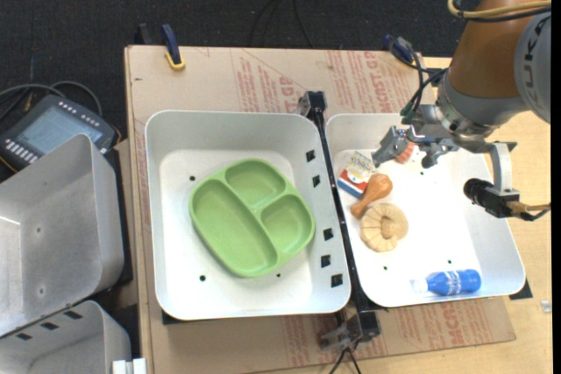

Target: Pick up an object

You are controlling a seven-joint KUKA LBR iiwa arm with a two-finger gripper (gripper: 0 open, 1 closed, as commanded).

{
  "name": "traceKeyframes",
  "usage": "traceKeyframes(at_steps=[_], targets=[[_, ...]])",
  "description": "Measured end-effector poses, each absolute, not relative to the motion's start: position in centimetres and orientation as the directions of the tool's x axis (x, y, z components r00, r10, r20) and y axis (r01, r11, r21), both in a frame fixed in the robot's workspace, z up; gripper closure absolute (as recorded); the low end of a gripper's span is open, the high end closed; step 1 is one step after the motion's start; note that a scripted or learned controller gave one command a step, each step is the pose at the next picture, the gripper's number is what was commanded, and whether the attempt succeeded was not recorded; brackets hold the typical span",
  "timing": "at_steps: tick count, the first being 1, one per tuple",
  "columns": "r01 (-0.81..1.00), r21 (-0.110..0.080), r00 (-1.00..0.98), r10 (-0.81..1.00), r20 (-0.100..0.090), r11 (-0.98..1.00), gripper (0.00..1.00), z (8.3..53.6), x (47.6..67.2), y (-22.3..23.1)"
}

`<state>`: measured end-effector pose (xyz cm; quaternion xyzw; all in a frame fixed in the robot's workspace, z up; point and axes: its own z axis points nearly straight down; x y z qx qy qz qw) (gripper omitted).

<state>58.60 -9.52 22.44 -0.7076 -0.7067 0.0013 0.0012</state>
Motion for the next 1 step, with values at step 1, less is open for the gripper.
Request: traceKeyframes(at_steps=[1], targets=[[1.000, -0.005, 0.001, 1.000, 0.000, -0.001, 0.00, 16.14, 59.04, -9.21]])
